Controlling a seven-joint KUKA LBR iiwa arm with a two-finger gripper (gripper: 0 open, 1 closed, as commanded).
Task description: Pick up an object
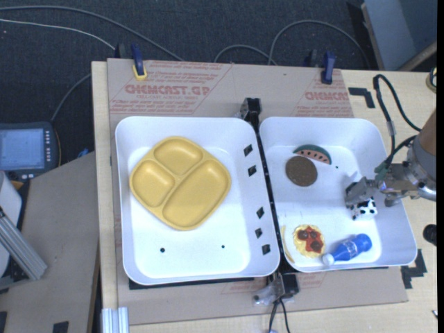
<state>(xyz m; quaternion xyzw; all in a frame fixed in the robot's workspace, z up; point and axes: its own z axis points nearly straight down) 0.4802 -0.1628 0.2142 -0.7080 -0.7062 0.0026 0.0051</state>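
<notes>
Bench (208,82), covered by a printed board, bearing two shallow white bins side by side. Landmark for this entry: the brown round disc (302,171) in the right bin (333,132). Left bin (139,255), well to the left of the disc beyond the dividing rims: one yellow plate (180,182) with three compartments, lying flat in the bin's upper half. Right bin: a watermelon-slice toy (312,152) just above and to the right of the disc, touching or nearly touching it; a small pizza-like toy (309,240), yellow with red topping, below the disc near the bin's lower rim; a blue bottle (349,248) lying on its side, just to the right of the pizza toy, its pale cap end toward it. A small black-and-white cow-like figure (365,209) sits to the right of the disc and slightly lower. The gripper (362,193) is directly over this figure, reaching in from the bin's right side, its grey metal end at the figure's upper edge; whether it is spread or closed, and whether it has the figure, cannot be told from this view. Blue clamps (139,66) hold the board at the bench's far edge, well above the disc.
</notes>
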